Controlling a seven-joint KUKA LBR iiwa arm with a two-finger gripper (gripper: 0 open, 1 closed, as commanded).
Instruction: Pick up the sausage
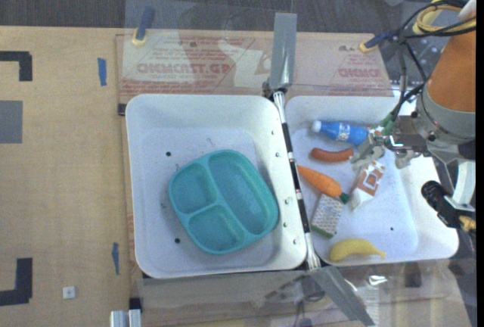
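The sausage (331, 154), a short reddish-brown link, lies in the right bin (435, 238) just below a blue and white bottle (340, 132). My gripper (386, 147) hangs over the bin's upper right part, right of the sausage's end and above the top of a white and orange carton (368, 182). Its fingers stand open and nothing is between them. The sausage lies apart from them.
An orange carrot (319, 182), a speckled grey-green packet (327, 216) and a yellow banana (355, 249) also lie in the right bin. A teal divided plate (221, 200) sits in the left bin (151, 129). The ridge between the bins (291, 166) runs left of the sausage.
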